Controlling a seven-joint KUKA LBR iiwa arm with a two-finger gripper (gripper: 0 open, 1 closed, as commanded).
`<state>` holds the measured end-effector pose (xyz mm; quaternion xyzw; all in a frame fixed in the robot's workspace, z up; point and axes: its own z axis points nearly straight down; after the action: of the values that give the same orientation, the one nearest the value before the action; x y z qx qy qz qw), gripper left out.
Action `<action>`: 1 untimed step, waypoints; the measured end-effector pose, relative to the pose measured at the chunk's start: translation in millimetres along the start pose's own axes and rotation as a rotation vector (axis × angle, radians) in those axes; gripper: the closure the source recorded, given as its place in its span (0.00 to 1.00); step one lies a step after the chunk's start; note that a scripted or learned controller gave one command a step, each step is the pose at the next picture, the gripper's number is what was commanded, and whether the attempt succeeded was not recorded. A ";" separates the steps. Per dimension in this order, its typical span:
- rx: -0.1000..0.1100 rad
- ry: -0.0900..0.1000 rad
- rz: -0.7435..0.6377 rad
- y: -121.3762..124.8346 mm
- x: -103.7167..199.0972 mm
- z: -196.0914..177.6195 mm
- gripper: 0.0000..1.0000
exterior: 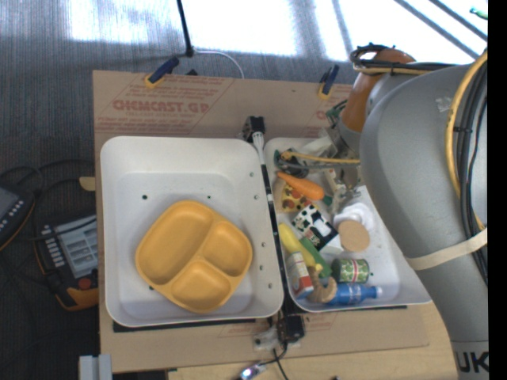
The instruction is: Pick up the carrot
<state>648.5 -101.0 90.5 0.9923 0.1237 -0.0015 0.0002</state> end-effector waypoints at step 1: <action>-0.004 0.008 0.048 -26.3 -81.6 2.0 0.00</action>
<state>563.0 -95.6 88.7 0.9950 0.0999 0.0028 0.0020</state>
